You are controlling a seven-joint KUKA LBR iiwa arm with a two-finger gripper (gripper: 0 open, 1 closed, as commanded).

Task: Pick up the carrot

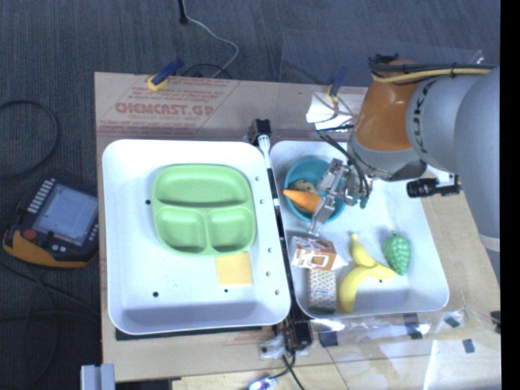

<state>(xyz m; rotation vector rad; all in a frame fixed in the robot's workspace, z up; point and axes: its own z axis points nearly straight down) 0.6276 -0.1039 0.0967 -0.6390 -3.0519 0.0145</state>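
The carrot [299, 200] is orange and lies tilted in a blue bowl [309, 175] at the back left of the right bin [422, 242]. My gripper [327, 205] reaches in from the right and hangs over the bowl's right side, right beside the carrot's right end. Its metal tip points down and to the left, toward the bowl's front rim. I cannot make out whether it touches the carrot. The grey arm with its orange band [386, 120] stands above the bin's back edge.
In front of the bowl lie a small orange and white carton [314, 256], a patterned box [322, 288], a banana [359, 276] and green grapes [397, 253]. The left bin [130, 291] holds a green divided plate [203, 205] and a yellow square [234, 268].
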